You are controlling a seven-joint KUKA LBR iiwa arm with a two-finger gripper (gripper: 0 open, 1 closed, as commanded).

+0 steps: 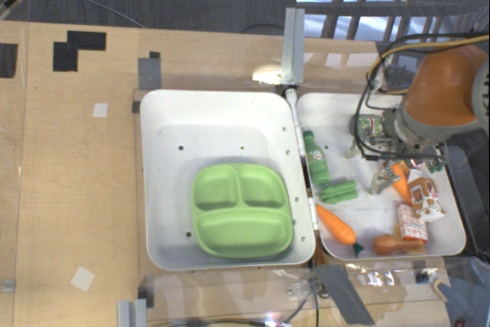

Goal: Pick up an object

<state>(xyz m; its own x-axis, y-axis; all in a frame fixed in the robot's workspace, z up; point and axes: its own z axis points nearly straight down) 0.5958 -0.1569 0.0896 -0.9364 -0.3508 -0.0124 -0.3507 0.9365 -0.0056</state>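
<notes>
No legible text anywhere at this resolution.

Printed surfaces noted, none readable:
- small red-and-white printed carton in the right-hand shallow white bin — markings show as blurred red and white patches, no letters made out.
- crumpled white-and-brown printed packet just above the carton — a dark curved mark on its face, could be a letter or a logo, cannot tell which.
- green plastic bottle lying along the bin's left wall — pale band near its neck, too small to tell if it is a label.

No numbers, brand names or signs made out on the bench surface.
</notes>
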